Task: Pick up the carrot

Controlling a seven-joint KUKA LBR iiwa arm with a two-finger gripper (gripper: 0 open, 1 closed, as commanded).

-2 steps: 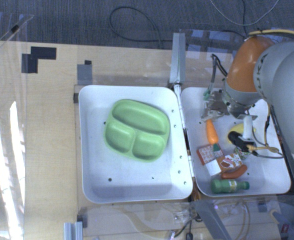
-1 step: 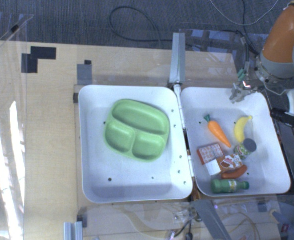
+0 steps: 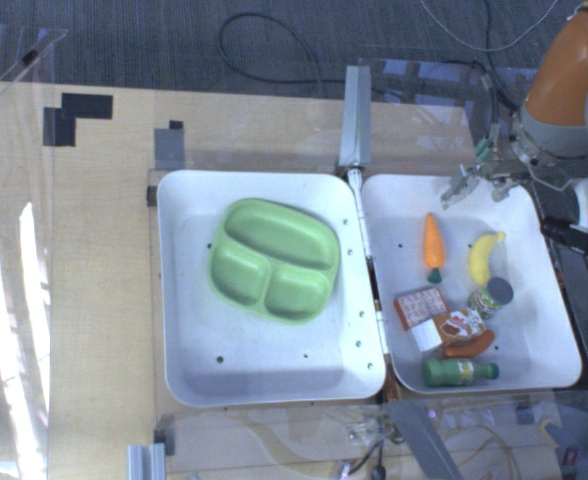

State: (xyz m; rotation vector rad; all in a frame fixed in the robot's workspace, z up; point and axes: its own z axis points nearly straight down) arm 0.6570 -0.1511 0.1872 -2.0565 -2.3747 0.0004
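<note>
Lying lengthwise up the right bin (image 3: 564,358), carrot (image 3: 433,243), green end nearest.

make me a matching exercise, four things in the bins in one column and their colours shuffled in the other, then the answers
Things:
1. carrot
2. banana
3. divided plate
4. bottle

Colours:
A. yellow
B. pale green, alone in the left bin
C. orange with a green tip
D. green with a yellow label, lying at the near edge of the right bin

Pairs: 1-C, 2-A, 3-B, 4-D
</note>
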